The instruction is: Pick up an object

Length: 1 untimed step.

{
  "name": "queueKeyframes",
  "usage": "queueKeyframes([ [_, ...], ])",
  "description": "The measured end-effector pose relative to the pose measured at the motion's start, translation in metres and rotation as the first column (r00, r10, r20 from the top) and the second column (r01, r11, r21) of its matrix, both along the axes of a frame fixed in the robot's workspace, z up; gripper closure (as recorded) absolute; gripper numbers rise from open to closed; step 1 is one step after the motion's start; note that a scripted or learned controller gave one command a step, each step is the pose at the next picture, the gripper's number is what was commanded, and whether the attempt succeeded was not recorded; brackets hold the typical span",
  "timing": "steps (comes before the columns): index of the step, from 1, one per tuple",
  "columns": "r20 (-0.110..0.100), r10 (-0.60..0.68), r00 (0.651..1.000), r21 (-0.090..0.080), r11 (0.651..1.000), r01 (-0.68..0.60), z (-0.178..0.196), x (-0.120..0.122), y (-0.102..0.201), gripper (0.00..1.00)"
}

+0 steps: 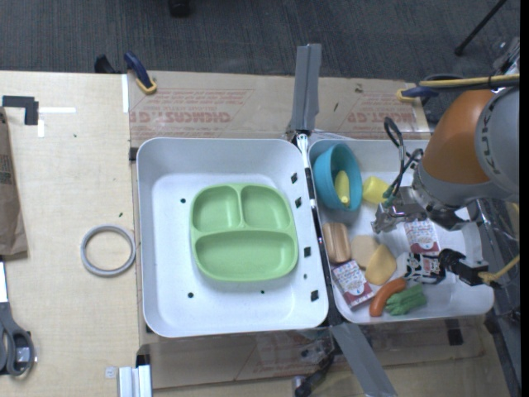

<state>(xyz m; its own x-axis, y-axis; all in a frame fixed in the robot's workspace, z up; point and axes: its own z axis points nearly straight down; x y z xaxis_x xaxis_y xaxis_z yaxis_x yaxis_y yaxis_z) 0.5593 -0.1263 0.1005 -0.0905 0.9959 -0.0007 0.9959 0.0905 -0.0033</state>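
My gripper [386,220] hangs low over the middle of the right bin [467,303], at the end of the grey arm with the orange band [456,139]. Just left of it lie a small yellow piece [374,190] and a blue bowl [337,172] tipped on its side, with a yellow item [342,187] inside. Below the gripper lie a pale cheese-like wedge [381,265], a tan block [335,241], a red and white carton [350,279], an orange carrot [387,296] and a green toy [407,301]. A red and white packet [421,236] lies to its right.
The left bin [157,246] holds a green divided plate [244,232]. A grey ring [107,249] lies on the bench to the left. A blue clamp [140,71] sits at the back. Cables and a black fitting [463,270] crowd the right bin's right side.
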Motion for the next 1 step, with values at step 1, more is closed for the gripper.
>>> queueKeyframes([
  [1,0.000,0.000,1.000,0.000,1.000,0.000,0.0002,0.0001,0.0002,0.00],
])
